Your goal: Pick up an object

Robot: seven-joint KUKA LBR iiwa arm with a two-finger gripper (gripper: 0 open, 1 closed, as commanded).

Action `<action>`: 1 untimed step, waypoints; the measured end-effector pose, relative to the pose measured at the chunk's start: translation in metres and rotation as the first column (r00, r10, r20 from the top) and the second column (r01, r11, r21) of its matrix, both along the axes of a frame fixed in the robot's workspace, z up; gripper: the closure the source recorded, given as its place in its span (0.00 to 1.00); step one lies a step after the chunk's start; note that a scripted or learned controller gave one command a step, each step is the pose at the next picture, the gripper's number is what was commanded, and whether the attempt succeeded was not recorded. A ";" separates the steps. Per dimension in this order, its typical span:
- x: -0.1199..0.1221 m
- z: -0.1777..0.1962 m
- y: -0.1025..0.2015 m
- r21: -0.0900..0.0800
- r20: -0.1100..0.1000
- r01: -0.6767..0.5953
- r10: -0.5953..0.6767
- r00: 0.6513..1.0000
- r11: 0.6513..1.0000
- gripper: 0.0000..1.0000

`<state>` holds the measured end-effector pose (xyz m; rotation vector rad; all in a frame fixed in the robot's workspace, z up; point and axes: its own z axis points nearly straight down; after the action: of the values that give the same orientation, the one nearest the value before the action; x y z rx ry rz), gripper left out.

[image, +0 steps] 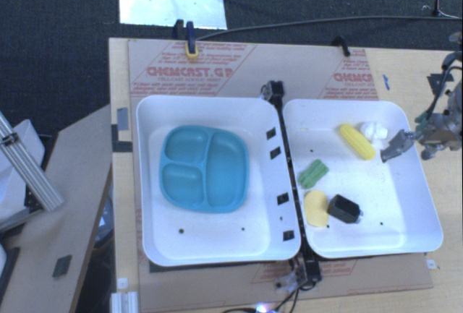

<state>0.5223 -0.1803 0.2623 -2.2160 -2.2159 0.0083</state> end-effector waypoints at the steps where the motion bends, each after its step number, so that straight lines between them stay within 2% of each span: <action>1: 0.002 0.006 0.001 -0.002 0.011 -0.003 0.003 1.000 1.000 0.00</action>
<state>0.5246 -0.1797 0.2681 -2.2188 -2.2263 -0.0008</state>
